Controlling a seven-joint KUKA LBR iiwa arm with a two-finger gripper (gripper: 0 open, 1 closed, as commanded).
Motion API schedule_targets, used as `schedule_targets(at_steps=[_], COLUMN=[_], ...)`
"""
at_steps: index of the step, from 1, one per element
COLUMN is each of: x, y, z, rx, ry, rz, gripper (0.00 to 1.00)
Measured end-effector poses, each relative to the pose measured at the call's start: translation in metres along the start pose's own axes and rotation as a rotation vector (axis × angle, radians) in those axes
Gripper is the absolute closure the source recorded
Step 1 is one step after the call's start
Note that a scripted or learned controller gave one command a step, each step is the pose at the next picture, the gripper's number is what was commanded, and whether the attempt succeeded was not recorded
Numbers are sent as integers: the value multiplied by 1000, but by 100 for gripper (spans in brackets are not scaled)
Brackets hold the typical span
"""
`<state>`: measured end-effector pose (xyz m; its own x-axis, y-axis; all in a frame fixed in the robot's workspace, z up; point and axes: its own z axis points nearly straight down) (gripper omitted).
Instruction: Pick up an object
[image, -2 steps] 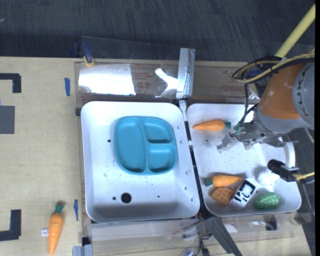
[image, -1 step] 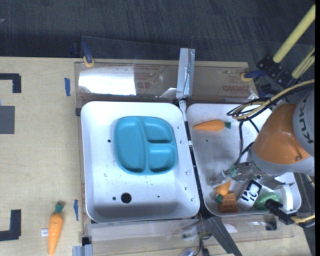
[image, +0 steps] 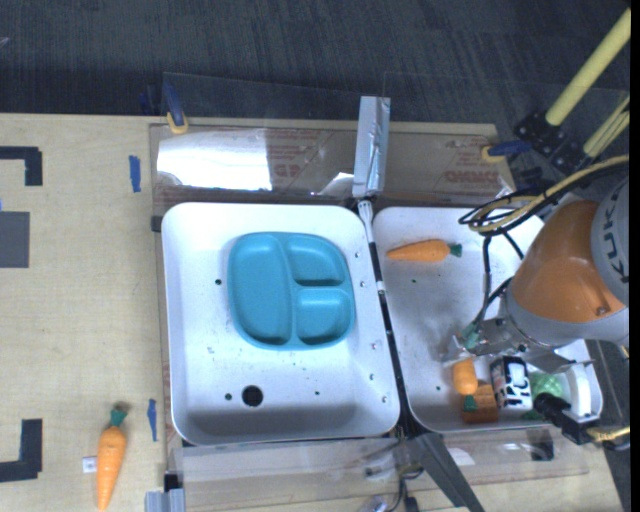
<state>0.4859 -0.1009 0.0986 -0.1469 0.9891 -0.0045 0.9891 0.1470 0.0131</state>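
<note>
My gripper (image: 482, 347) reaches down into the right bin (image: 425, 300), low over its front right part, under the arm's orange band (image: 563, 268). Just below it lie a small orange object (image: 465, 377), a second orange piece (image: 480, 401), a black and white item (image: 513, 383) and a green item (image: 549, 385), all crowded together. The arm hides part of this cluster. An orange toy carrot (image: 420, 252) lies apart near the bin's back edge.
A blue divided plate (image: 291, 288) sits in the left bin (image: 190, 330). Another toy carrot (image: 109, 456) lies on the bench at the front left, outside the bins. Cables (image: 500, 215) hang over the right bin's back corner.
</note>
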Motion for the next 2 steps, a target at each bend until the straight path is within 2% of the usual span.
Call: schedule_targets(at_steps=[1,2], x=[-1,50], y=[-7,52], z=[3,-89], rx=[13,7], ry=[2,5], rz=[271,243], gripper=[100,100])
